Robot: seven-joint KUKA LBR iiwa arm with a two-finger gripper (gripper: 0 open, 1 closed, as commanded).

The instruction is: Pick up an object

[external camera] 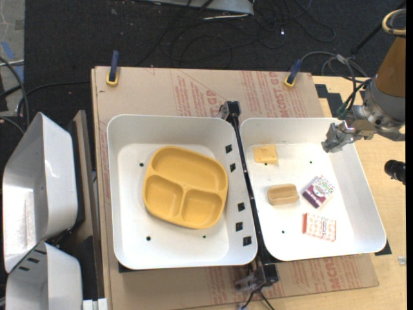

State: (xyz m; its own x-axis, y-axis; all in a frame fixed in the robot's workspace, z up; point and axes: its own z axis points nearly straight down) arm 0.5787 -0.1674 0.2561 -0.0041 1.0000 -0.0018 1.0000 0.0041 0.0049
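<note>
Pincer (337, 137) hovers over the right shallow white bin's (361, 173) far right corner; we cannot tell its state. Below we see a tan block (282, 194) and purple packet (319, 190).

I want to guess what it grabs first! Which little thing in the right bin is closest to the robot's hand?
The purple packet lies closest to the hand. The yellow square, tan block and red-and-white packet all sit farther away.

Fixed overhead camera, slanted down, both bins (122, 173) framed
</note>
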